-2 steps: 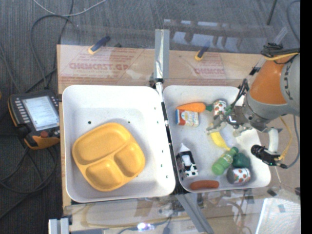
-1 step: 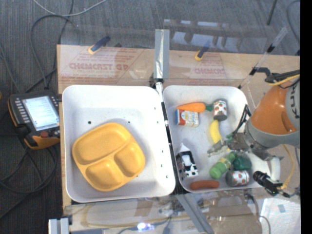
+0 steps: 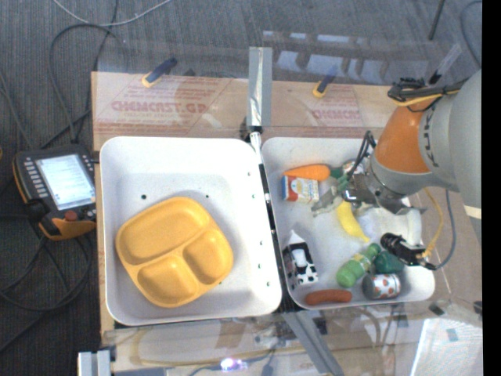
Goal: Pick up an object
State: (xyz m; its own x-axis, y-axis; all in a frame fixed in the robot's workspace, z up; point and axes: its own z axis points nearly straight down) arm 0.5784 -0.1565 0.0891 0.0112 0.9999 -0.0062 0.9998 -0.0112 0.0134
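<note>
My pincer hangs over the crowded right bin, hunting a pick.

Nearest lie a red toy sausage and green plastic bottle; beyond, just beside my pincer, whose grip I cannot tell, rests the yellow plastic banana: light, stiff, probably slippery, best pinched across its middle.

Faint reddish lettering, mirrored or upside down and not legible with certainty, is seen on the brown board behind the left bin and again on the board behind the right bin; nothing else can be read.
</note>
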